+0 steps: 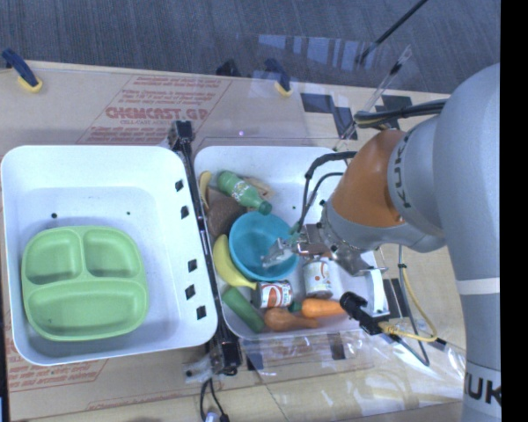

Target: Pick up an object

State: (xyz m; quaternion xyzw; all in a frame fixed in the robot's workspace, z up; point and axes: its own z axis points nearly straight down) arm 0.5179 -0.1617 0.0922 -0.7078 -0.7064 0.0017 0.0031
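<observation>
Two shallow white bins sit side by side on the bench. The left bin (pixel 35 174) carries a light green divided tray (pixel 84 281) with three compartments, lying flat toward its near left part. The right bin (pixel 273 158) is crowded. A blue bowl (pixel 257 240) sits near its middle, and the gripper (pixel 282 253) hangs right at the bowl's right rim, reaching in from the grey arm (pixel 458 183) with its orange band (pixel 374 183). A metal fingertip appears to lie inside the bowl, but whether the fingers are spread or closed cannot be told at this slant, and nothing is clearly seen between them.

Around the bowl the other objects press close. A green bottle (pixel 242 191) lies tilted just behind it, toward the far left corner, beside something yellow (pixel 206 183) at the bin wall. A banana (pixel 226 267) curves along the bowl's left and near side, touching it. A green cucumber-like piece (pixel 243 309) lies near the front wall, just beside a small can (pixel 276 295) with a red and white label. A second can (pixel 318 280) stands close under the wrist, partly hidden by the arm. An orange carrot (pixel 321 308) lies in front of that can, and a reddish-brown piece (pixel 286 320) lies along the front wall, touching the carrot.
</observation>
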